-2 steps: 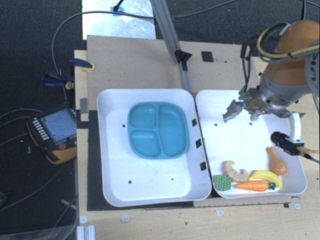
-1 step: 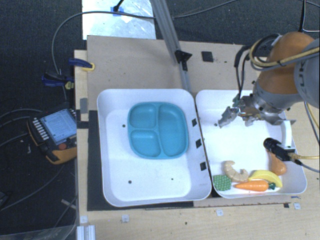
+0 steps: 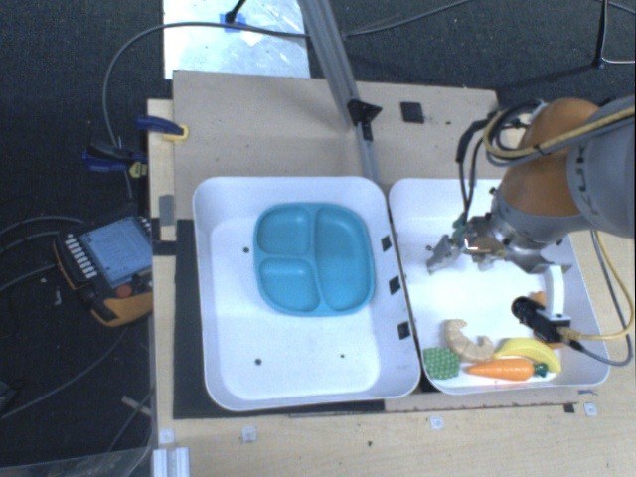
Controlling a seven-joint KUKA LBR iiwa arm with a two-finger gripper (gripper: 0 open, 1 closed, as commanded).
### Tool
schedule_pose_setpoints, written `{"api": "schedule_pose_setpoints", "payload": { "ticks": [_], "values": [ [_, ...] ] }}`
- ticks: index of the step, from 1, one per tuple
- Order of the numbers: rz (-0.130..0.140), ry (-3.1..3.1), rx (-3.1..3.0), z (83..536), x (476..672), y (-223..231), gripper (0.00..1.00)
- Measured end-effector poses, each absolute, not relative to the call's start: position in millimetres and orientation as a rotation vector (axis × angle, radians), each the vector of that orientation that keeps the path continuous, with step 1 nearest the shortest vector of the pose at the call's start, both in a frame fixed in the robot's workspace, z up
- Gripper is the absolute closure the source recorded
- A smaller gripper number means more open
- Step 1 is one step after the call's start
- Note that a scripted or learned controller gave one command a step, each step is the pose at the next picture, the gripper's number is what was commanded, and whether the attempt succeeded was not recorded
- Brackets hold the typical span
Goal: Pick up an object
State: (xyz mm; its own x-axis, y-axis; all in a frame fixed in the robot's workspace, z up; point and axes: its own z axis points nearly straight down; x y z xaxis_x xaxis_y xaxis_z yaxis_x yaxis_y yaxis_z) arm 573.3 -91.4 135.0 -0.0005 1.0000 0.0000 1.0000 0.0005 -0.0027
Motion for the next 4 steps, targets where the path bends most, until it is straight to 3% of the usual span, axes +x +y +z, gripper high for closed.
{"api": "schedule_pose_setpoints", "payload": {
  "ticks": [1,3,4],
  "values": [
    [-0.004,-2.225,-2.221,149,575.3,-91,1.0],
    [-0.005,-2.228,-2.22,222,575.8,-97,1.0],
    [-0.004,-2.232,-2.212,230,584.7,-52,1.0]
  ]
}}
